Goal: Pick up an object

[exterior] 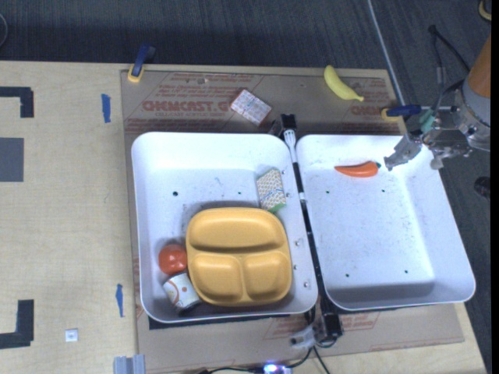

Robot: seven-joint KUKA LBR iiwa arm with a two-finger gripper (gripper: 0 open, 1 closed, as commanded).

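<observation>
Carrot (356, 170): far end of right bin (437, 279), just left of gripper (419, 153).
Gripper: spread, holding nothing.
Approach: shift left, centre over carrot, straddle its narrow width, descend, close.

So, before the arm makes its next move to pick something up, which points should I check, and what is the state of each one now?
1. Target in reach: the carrot lies alone in the right bin, near the gripper: ok.
2. Space around the carrot is free: ok.
3. Gripper above the carrot: not ok, it is over the bin's far right corner.
4. Finger opening: cannot tell.
5. Object held: not ok, nothing seen between the fingers.
</observation>
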